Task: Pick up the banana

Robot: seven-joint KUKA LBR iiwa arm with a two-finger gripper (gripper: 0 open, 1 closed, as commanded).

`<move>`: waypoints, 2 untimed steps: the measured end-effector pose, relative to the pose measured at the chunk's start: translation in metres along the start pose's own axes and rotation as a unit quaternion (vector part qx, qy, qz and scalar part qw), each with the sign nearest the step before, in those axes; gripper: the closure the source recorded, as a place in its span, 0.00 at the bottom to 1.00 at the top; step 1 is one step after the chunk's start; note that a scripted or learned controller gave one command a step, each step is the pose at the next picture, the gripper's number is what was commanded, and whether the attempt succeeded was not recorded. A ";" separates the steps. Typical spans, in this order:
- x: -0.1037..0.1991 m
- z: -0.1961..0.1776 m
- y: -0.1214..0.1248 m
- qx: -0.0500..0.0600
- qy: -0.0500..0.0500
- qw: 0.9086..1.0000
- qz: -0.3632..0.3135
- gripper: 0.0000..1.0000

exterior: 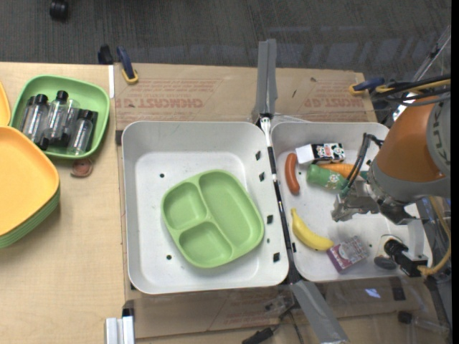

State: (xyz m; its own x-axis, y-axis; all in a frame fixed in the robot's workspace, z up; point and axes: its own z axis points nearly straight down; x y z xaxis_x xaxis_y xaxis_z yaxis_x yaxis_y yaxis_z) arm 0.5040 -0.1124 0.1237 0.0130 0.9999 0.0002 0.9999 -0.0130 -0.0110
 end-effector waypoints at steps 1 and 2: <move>-0.057 -0.004 0.000 -0.005 -0.001 1.000 -0.012 1.00; -0.082 -0.114 -0.026 -0.005 -0.001 1.000 0.027 1.00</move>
State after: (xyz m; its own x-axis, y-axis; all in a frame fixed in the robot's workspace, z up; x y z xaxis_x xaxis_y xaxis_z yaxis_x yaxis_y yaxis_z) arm 0.4779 -0.1940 0.2376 0.0673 0.9977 -0.0020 0.9977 -0.0673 -0.0013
